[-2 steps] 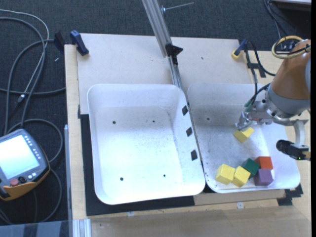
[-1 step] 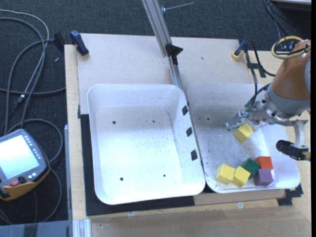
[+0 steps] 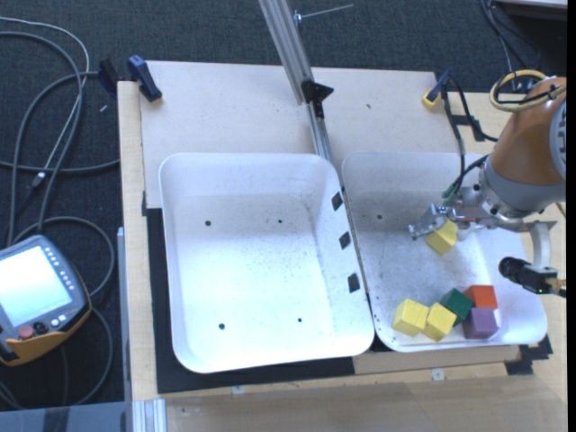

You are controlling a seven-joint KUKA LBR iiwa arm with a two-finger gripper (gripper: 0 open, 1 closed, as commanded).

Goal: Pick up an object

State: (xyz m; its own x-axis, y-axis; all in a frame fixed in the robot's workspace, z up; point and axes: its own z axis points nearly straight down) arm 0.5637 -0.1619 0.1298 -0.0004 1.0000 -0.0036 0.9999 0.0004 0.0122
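Observation:
My gripper [image 3: 437, 226] hangs over the middle of the right bin [image 3: 387, 268], reaching in from the right. A small yellow block [image 3: 442, 239] sits tilted at its fingertips, and the fingers look shut on it. Near the bin's front right corner lies a cluster of blocks: two yellow ones [image 3: 411, 317] [image 3: 440, 321], a green one [image 3: 457, 303], an orange-red one [image 3: 481, 295] and a purple one [image 3: 481, 323].
The left bin [image 3: 180, 241] stands beside the right one, with a ridge and black clips [image 3: 345, 239] between them. A slanted metal pole [image 3: 286, 39] rises at the back. A teach pendant [image 3: 34, 300] and cables lie on the floor to the left.

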